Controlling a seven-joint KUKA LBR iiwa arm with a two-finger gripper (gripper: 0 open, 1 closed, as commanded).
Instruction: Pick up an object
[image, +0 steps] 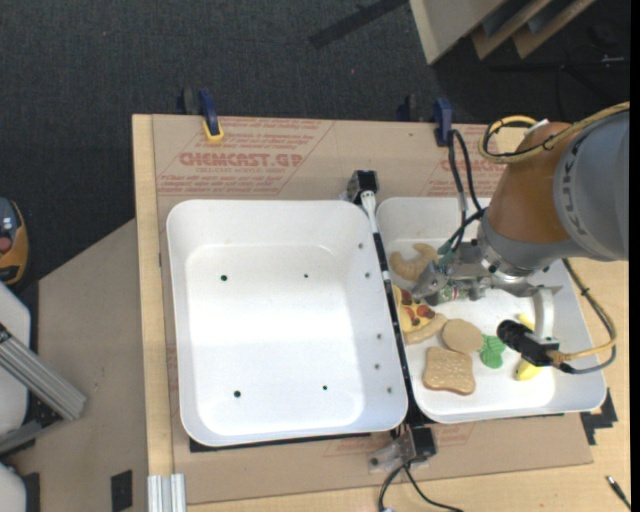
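Note:
The right bin (570, 398) holds several toy foods. A tan pastry piece (408, 265) lies near its back left. A pizza slice (419, 316) rests against the left wall. In front are a round tan cookie (462, 335) and a slice of toast (449, 371). A green piece (492, 352) and a yellow piece (526, 371) lie further right. My gripper (438, 285) reaches down into the bin's left part, between the pastry piece and the pizza slice, close above them. I see nothing held in it.
The left bin (190, 300) sits beside the right one, with a shared wall (388, 310) between them. Both stand on a brown board (150, 250) clamped at the back. The arm's orange band (530, 200) hangs over the right bin's back.

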